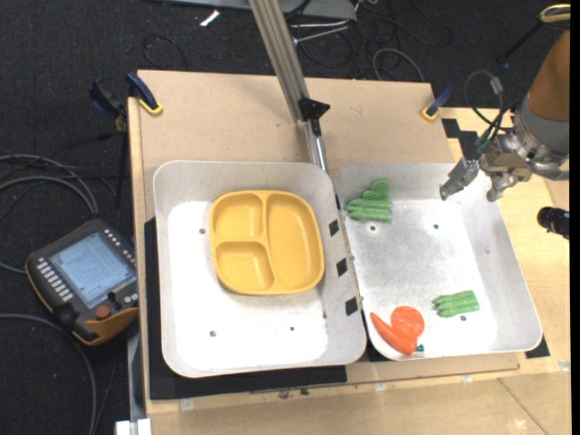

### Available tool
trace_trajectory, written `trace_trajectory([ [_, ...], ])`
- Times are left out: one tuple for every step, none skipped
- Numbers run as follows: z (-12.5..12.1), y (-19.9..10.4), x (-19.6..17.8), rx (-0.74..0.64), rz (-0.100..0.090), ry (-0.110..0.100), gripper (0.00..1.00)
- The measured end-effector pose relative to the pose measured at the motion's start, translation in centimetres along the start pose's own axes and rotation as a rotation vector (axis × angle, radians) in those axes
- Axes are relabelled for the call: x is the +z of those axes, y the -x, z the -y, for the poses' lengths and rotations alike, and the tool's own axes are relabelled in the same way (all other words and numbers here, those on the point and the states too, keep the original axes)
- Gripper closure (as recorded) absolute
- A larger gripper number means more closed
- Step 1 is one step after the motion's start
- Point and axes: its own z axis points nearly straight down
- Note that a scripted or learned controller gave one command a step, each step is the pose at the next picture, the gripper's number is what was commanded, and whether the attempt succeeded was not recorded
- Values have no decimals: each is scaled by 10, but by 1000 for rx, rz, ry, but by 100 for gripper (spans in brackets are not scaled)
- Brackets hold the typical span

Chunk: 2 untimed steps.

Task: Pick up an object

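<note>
The jaws [478,181] hang spread, their two grey fingers [456,180] splayed apart with nothing between them, over the far right corner of the right bin [494,270]; they touch none of the objects below. Behind them the grey wrist runs off to the right, with the orange band [555,84] of the arm showing at the upper right edge. Nearest the jaws — though still apart from them, toward the bin's far left corner — lies a green toy vegetable [372,204], a leafy bunch close to the divider between the bins. Along the near side of the same bin lies a second, smaller green piece [456,304], and to its left, at the near left corner, an orange-red toy [401,328] that reads as a carrot and a round piece lying together; whether they are joined is not clear. The left bin [181,243] holds a yellow divided plate [267,241] with three compartments, set flat toward the far half of the bin. Both bins sit side by side on the tan counter [227,116], with yellow clamps at its far corners and a slanted metal pole [276,39] rising from its far edge between the bins. Off the counter — on the dark floor to the left — rests a teach pendant [86,277] with a lit screen, amid trailing cables.
</note>
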Motion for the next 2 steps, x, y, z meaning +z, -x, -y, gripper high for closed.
trace_trajectory([
  [6,-5,46,2,0,0,0],
  [4,-4,110,3,-1,-2,0],
])
